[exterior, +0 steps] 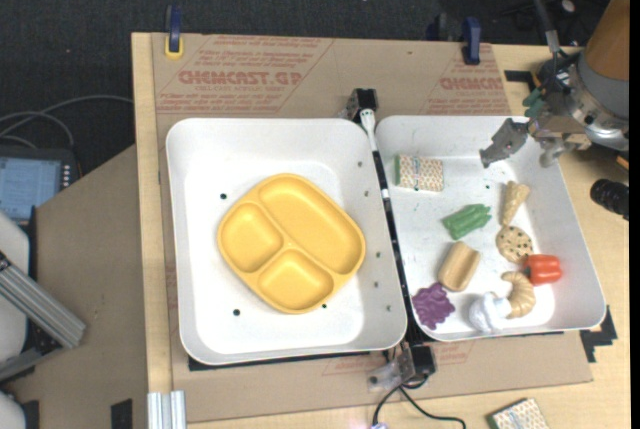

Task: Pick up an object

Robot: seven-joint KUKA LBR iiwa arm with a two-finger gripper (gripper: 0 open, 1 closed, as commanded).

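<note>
The right bin (575, 227) holds several small toy foods: a patterned packet (420, 173), a green piece (466, 220), a tan peanut shape (513, 200), a speckled cookie (514, 242), a red piece (543, 268), a tan roll (459, 267), purple grapes (433, 303), a croissant (520, 294) and a white-blue item (484, 313). My gripper (525, 149) hovers over the bin's far right corner, just above the peanut shape. It is open, its two grey fingers spread wide with nothing between them.
In the left bin (190, 217) lies a yellow divided plate (290, 242). A black hinge strip (385, 217) runs between the bins. Both bins rest on a cardboard sheet (250, 72) held by clamps at the far edge.
</note>
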